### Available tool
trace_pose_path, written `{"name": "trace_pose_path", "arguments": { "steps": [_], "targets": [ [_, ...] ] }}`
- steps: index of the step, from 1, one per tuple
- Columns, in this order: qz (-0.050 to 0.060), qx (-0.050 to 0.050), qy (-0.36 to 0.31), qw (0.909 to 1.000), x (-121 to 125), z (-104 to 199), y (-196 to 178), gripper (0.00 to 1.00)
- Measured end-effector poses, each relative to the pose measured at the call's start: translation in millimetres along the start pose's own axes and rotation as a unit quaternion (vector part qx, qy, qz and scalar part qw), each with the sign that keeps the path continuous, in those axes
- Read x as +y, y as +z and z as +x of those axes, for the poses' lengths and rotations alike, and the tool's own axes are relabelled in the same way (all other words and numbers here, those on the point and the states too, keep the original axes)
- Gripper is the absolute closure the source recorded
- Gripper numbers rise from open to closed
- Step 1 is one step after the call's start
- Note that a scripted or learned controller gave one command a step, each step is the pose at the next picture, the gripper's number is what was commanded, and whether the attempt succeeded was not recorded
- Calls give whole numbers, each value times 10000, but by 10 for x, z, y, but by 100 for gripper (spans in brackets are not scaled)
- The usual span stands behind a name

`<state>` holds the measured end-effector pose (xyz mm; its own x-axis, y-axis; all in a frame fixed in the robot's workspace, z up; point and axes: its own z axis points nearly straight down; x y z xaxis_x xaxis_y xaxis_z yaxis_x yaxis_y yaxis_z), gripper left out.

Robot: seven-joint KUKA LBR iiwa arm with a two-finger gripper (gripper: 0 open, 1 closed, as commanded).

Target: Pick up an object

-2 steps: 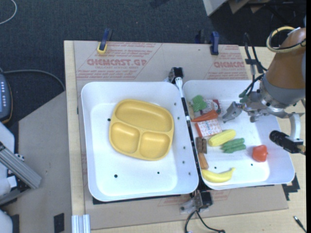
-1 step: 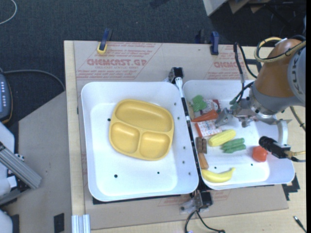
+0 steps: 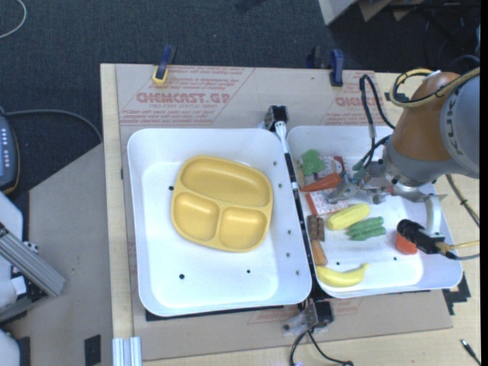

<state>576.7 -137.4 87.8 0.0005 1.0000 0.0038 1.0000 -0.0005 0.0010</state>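
The right bin (image 3: 381, 284) holds several toy foods. A yellow corn cob (image 3: 347, 217) lies at its middle with a green pea pod (image 3: 367, 229) just right of it. A banana (image 3: 341, 275) rests near the front wall. A green leafy piece (image 3: 311, 161) and an orange carrot-like piece (image 3: 324, 182) lie at the back left on a red and white packet (image 3: 320, 201). My gripper (image 3: 361, 188) hangs low just above the corn's far end, right of the carrot. Nothing shows between its fingers.
The left bin (image 3: 152, 204) bears a yellow divided plate (image 3: 222, 203). Brown flat pieces (image 3: 317, 239) lie along the right bin's left wall. A small red-orange piece (image 3: 405, 243) sits at the bin's right. The grey and orange arm (image 3: 431, 128) overhangs the back right corner.
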Motion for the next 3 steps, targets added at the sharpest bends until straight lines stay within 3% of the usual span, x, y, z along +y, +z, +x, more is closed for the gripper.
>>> {"name": "trace_pose_path", "arguments": {
  "steps": [1, 3],
  "targets": [
    [-49, -2, -5, 10000, 29, 6, -140, 100],
    [-38, -33, -11, 10000, 109, 3, -1314, 100]
  ]
}}
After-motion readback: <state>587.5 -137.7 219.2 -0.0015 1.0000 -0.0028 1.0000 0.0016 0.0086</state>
